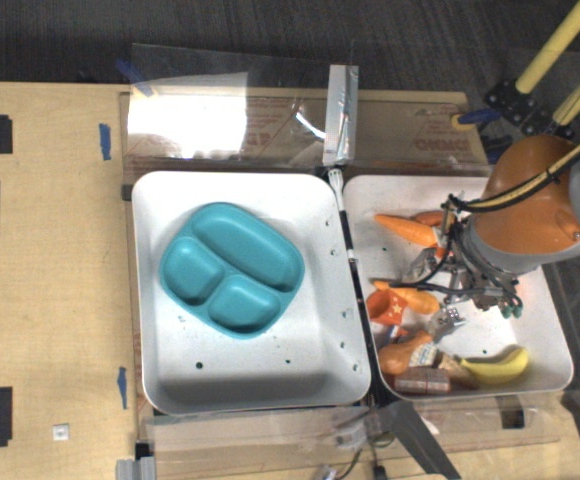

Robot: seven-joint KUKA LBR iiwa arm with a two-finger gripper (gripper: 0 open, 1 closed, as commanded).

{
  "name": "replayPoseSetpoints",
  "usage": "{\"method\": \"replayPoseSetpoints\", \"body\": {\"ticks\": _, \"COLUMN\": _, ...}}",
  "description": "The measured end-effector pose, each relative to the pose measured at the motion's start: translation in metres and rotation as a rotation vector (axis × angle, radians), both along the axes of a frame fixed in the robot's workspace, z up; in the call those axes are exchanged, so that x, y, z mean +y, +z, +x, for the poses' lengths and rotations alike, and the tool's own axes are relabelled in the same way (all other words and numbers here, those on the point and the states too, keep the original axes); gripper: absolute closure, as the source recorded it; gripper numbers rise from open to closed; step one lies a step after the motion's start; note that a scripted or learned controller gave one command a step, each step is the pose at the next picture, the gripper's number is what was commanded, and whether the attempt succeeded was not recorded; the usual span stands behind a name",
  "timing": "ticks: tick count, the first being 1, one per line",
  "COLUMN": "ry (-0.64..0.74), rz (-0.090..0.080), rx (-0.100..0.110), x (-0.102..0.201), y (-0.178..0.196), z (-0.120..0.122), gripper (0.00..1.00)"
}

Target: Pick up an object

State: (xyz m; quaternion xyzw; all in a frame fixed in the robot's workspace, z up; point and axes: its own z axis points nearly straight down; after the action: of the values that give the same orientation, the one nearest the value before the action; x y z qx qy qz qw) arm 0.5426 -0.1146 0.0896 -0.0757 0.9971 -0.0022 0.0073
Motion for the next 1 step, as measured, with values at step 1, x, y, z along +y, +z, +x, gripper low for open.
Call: {"method": "replayPoseSetpoints", "body": {"ticks": 1, "ry": 0.109, "rz": -0.004, "rx": -0.012, "x": 0.0213, "y": 0.0017, "z": -0.022, "gripper": 0.0}}
